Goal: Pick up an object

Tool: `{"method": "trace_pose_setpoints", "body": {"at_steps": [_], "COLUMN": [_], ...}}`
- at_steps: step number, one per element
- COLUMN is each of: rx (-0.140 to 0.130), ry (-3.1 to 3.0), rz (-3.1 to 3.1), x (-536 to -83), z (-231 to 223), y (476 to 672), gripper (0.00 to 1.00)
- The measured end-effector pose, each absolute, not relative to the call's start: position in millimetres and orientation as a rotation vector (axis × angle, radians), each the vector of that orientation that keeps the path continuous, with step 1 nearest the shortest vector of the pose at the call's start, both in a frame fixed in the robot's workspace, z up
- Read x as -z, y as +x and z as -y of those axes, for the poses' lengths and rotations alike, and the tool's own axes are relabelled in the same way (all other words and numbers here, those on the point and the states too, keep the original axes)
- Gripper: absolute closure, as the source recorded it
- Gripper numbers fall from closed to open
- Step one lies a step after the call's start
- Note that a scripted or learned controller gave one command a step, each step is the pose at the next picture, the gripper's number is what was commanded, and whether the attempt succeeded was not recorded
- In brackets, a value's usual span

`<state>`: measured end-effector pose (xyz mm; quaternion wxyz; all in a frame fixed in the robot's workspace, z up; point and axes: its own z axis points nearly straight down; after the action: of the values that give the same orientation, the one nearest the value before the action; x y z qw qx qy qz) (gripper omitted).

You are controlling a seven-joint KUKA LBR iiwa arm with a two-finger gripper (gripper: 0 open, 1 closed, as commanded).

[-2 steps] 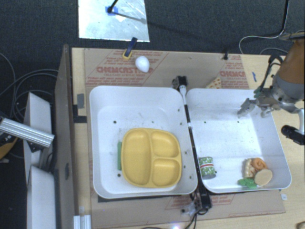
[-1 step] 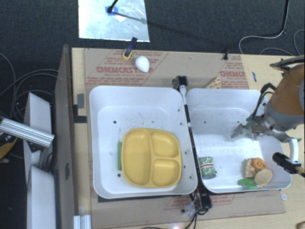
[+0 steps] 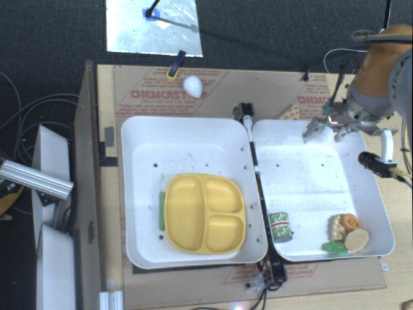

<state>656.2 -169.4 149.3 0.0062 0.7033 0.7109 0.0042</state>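
My gripper [image 3: 326, 132] hangs over the far edge of the right bin [image 3: 310, 173], near its back right corner. Its two grey fingers stand apart, open, with nothing between them. At that bin's front left lies a small green and white can [image 3: 280, 227]. A cluster of toy food [image 3: 347, 232], orange, tan and green, sits in the front right corner, well in front of the gripper. In the left bin [image 3: 187, 137] a yellow divided plate [image 3: 205, 212] rests on a green item [image 3: 161, 210] that peeks out at the plate's left edge.
A white egg-shaped ball [image 3: 192, 86] and a yellow and blue tool [image 3: 174, 66] lie on the cardboard behind the left bin. A shiny sheet [image 3: 151, 18] lies further back. Cables and metal brackets [image 3: 35, 179] crowd the left side.
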Motion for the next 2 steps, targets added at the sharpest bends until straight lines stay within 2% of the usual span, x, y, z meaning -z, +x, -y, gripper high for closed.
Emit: {"method": "trace_pose_setpoints", "body": {"at_steps": [1,2], "rx": [0.004,-0.015], "ry": [2.225,2.201], "rz": [-2.226,-2.228], "x": [-81,-151], "z": [159,92], "y": [590.4,670.4], "gripper": [0.0,0.0]}}
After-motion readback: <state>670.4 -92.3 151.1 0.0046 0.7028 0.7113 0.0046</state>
